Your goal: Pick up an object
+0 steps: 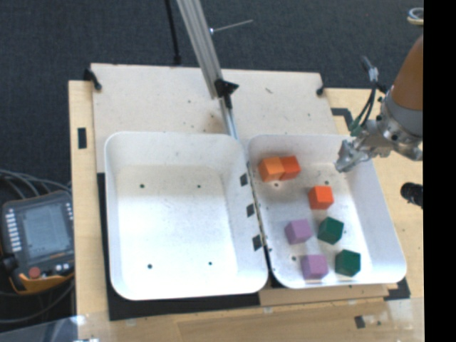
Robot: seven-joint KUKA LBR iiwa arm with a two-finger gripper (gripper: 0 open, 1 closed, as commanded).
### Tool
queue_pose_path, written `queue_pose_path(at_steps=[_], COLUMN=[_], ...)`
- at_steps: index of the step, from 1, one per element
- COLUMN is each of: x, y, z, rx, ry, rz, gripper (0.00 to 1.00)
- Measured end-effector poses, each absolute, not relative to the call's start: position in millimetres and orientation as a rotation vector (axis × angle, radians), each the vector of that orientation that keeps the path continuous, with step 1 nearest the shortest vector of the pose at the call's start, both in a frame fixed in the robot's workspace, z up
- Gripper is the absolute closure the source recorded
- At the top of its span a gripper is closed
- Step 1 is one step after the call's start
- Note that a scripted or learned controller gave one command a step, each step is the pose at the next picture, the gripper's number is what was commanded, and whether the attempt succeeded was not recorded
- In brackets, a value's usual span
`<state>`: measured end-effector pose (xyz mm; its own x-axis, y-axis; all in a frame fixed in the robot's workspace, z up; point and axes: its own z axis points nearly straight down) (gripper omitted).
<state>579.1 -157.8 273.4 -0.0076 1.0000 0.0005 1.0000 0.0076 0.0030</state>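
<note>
The right bin point(370, 191) holds several small blocks. A wide orange block point(278, 168) lies near its back left, and a smaller orange block point(320, 197) sits in the middle. Two purple blocks point(298, 231) point(313, 266) and two green blocks point(330, 230) point(348, 262) are grouped toward the front. My gripper point(345, 159) hangs over the bin's back right part, to the right of the wide orange block and above the smaller one. Nothing is visible between its fingers.
The left bin point(114, 191) lies beside the right one, sharing a middle rim. A slanted metal rail point(203, 48) rises behind the bins. A pendant with a screen point(39, 234) sits off the bench at the left.
</note>
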Motion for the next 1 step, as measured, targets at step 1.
queue_pose_path(at_steps=[1], x=[573.9], y=[-107.4], z=[264.7], rx=[2.215], ry=[2.228], rz=[0.001], gripper=[1.00])
